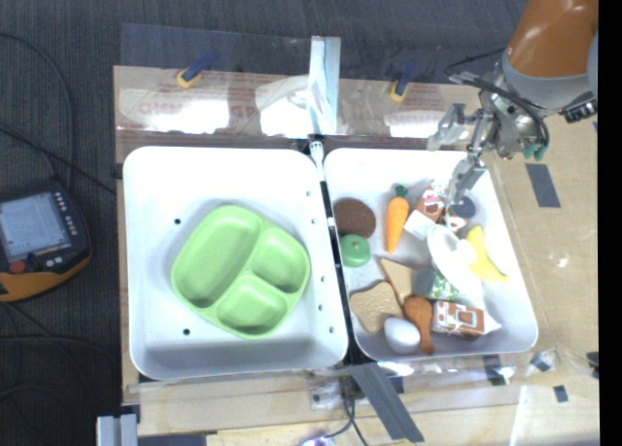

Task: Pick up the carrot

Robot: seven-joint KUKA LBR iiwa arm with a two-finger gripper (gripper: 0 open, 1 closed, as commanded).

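Camera view: I see the carrot [396, 222] lying near the right bin's [520, 332] far edge; the gripper [465, 180], spread and holding nothing, is near it.

Orange carrot [395, 222] with green top, lime-green divided plate [242, 268], white bins [155, 240], perhaps yellow banana [483, 252].

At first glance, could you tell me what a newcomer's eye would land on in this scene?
Most striking is the bright green divided plate, alone in the left bin. Next comes the crowded right bin, where the orange carrot lies near the top among toy foods such as a yellow banana and a white egg. The gripper hangs over that bin's upper right corner, apart from the carrot.
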